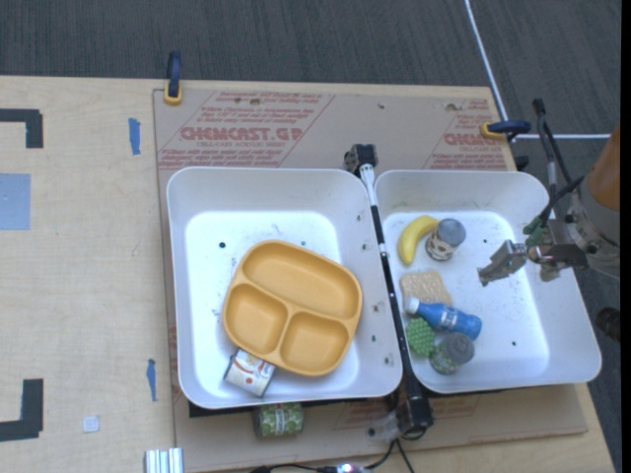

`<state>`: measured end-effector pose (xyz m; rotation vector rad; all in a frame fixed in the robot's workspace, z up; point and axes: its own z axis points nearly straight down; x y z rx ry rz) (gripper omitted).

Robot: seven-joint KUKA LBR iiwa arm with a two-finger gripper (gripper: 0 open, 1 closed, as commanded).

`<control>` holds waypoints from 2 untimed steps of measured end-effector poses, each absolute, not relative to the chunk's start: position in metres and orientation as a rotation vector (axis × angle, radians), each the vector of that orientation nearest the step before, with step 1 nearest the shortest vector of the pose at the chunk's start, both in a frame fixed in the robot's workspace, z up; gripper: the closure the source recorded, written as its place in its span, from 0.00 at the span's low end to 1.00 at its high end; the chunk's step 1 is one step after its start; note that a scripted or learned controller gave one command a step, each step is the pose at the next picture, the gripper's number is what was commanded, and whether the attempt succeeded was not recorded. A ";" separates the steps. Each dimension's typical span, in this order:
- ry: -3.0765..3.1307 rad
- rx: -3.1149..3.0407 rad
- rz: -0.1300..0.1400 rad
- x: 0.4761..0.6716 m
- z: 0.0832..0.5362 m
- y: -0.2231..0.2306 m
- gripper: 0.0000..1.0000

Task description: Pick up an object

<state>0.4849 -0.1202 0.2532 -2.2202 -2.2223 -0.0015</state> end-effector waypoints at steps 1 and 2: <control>-2.222 -2.223 -0.001 0.519 0.091 -0.154 0.00; -2.226 -2.224 -0.007 0.493 0.087 -0.102 0.00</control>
